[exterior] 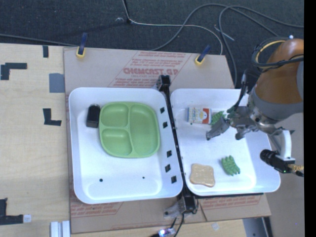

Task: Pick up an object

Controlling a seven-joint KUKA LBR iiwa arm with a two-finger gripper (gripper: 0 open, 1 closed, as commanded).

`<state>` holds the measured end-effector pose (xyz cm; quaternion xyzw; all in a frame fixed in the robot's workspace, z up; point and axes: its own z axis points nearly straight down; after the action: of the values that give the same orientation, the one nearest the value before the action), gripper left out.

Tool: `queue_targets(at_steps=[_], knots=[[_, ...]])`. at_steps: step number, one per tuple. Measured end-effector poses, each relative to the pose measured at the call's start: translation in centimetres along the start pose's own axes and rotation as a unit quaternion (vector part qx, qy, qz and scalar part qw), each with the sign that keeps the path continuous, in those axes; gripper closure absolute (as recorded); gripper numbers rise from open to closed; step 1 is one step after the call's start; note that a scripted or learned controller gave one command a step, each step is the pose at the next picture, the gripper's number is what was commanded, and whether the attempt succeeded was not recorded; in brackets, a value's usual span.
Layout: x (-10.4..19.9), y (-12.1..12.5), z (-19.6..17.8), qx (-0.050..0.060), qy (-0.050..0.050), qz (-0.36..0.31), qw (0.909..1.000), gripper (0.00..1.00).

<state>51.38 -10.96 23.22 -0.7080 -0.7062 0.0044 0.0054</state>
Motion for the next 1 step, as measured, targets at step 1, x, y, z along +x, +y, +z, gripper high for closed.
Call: queue_targets(at_steps=[1], knots=[[0.04, 0.19, -0.65, -0.006, -0.001, -0.002, 1.0, 0.0]])
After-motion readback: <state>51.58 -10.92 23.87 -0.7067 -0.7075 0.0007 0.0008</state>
